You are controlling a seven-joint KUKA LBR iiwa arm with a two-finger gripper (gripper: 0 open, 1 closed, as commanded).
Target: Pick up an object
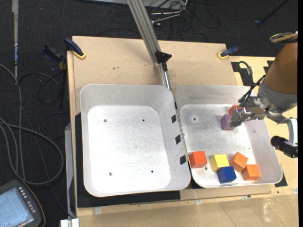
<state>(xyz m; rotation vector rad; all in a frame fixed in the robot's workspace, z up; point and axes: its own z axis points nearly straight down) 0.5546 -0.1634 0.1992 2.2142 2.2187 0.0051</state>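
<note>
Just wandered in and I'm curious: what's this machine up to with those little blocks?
A robot arm reaches into the right bin, its gripper down at a purple block near the bin's middle. An orange piece sits right beside it. Five more blocks, orange, yellow and blue, cluster along the near edge. Whether it has hold of anything can't be told.

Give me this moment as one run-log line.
gripper: at purple block, right bin | grasp: unconfirmed | near bin edge: three orange blocks, yellow block, blue block
</note>
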